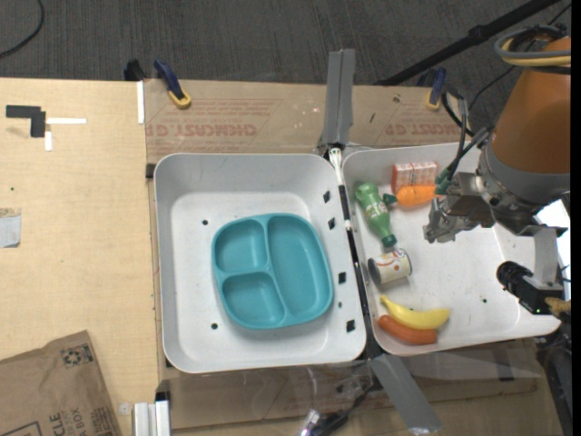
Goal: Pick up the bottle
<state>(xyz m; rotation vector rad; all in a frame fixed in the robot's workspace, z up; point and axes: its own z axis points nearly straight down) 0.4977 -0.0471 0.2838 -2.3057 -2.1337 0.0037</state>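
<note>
A green bottle [374, 210] lies on its side along the left wall of the right bin [472, 289], its cap pointing toward the front. My gripper [439, 228] hangs over the middle of that bin, a little to the right of the bottle and apart from it. Nothing shows between its fingers.
The right bin also holds a small red and white carton [414, 173], an orange carrot-like piece [416, 195], a small can [392, 266], a banana [416, 314] and a red sausage [408, 332]. A teal divided plate [270, 269] sits in the left bin [182, 243].
</note>
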